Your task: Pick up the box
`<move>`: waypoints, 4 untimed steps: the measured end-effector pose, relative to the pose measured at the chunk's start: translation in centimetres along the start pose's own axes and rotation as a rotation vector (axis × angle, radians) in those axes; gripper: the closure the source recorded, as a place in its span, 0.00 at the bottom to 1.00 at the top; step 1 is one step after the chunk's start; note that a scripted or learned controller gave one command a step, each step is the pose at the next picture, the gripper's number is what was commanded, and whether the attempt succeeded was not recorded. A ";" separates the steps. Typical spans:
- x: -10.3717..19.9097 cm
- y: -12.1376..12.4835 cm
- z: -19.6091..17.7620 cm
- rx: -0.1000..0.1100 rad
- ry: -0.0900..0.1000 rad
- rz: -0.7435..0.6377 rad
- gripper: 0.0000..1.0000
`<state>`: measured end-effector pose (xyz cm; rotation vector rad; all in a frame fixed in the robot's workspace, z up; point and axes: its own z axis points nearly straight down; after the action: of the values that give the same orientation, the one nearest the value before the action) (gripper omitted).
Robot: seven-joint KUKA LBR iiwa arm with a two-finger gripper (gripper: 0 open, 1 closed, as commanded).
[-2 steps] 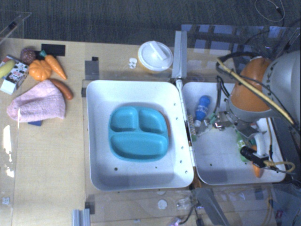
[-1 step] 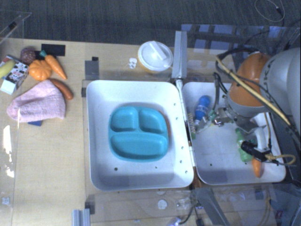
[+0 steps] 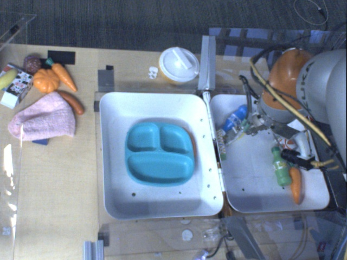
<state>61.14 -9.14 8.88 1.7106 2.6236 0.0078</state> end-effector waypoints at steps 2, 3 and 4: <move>1.9 -3.3 -0.1 -0.002 -0.001 0.183 0.00; 1.7 -3.0 -1.4 -0.009 -0.005 0.182 1.00; 7.3 0.3 -9.7 0.004 0.004 0.060 1.00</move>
<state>58.33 -2.33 18.58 1.7913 2.5758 0.0061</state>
